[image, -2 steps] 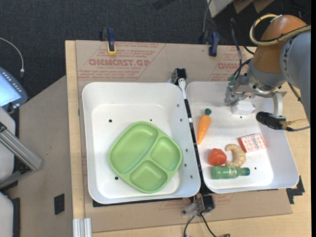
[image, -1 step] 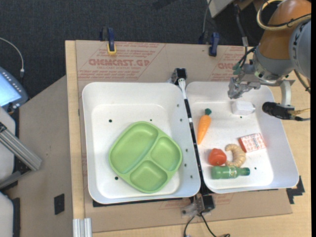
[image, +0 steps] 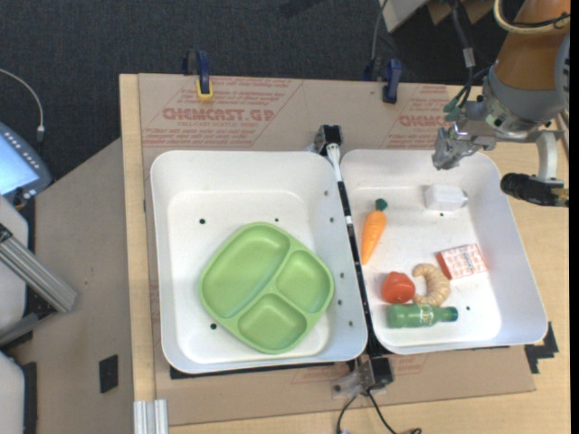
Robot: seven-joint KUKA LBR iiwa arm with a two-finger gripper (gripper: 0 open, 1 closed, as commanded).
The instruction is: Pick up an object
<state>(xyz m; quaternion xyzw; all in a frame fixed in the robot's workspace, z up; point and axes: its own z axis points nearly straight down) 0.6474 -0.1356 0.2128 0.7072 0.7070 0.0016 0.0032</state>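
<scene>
Hand over the right bin's far edge, nothing seen in its grasp.

The hand (image: 450,155) hangs at about 1 o'clock of the right bin (image: 516,242), above its far rim; how far it is open cannot be told, and no object shows between its parts. Just at its 6 o'clock lies a small white block (image: 444,197), apart from it. A carrot (image: 373,229) lies at 9 o'clock in the same bin, beside the divide. Toward 6 o'clock cluster a red tomato (image: 397,287), a tan curved piece (image: 434,282), a green bottle (image: 420,316) and a red-and-white carton (image: 462,261). The left bin (image: 172,242) carries a green divided plate (image: 265,286). Both bins rest on the surface (image: 271,111), and two blue clamps (image: 201,69) grip its far edge at 12 o'clock.
</scene>
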